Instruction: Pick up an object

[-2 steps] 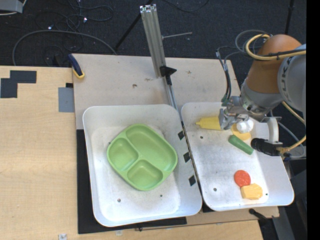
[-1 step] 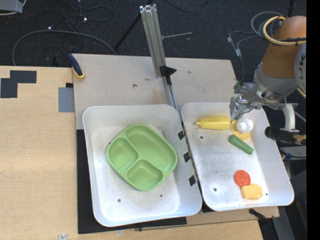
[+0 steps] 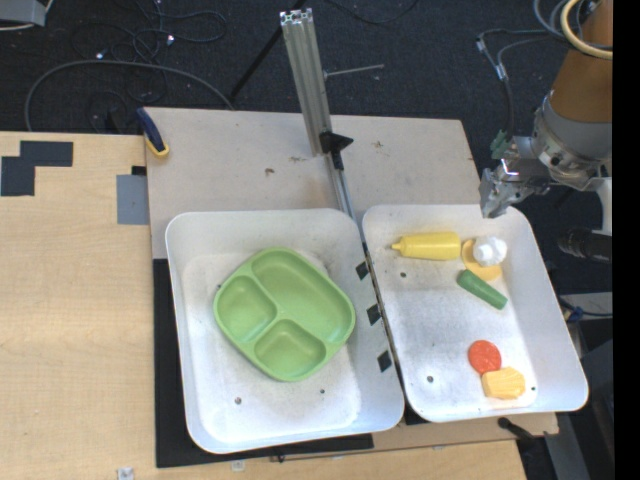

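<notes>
The pale tabletop (image 3: 400, 158) carries two white bins side by side: the left bin (image 3: 200, 388) and, touching its right edge, the right bin (image 3: 440, 368). Behind them stands an upright metal post (image 3: 308, 83).

A tray (image 3: 284, 313) lies in the left bin (image 3: 190, 388); a bottle (image 3: 428, 246) and small items lie in the right bin (image 3: 440, 368).

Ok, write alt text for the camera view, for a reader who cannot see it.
A grey arm's two-finger gripper hangs over the far edge of the right white bin, which holds a yellow bottle, a green stick, a red disc and a yellow block. The left white bin holds a green divided plate.
</notes>
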Motion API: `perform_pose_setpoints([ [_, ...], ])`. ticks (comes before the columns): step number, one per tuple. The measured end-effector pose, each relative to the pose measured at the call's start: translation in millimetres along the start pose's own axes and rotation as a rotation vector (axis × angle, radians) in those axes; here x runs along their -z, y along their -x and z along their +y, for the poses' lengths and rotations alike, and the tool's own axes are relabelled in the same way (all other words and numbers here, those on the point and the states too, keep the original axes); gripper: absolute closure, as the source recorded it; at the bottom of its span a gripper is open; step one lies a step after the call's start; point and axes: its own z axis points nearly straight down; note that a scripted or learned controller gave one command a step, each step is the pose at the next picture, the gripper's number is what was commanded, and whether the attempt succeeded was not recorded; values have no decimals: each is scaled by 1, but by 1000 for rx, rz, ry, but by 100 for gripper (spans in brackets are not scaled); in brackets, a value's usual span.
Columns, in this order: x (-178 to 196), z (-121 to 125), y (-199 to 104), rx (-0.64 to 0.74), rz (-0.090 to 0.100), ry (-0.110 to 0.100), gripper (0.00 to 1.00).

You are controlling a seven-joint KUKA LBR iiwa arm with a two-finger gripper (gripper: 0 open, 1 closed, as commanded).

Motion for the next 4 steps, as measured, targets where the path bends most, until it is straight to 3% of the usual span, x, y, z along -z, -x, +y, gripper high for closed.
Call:
perform_pose_setpoints([
  [3, -55, 10, -157, 3, 2, -10, 100],
  [4, -52, 5, -212, 5, 3, -8, 100],
])
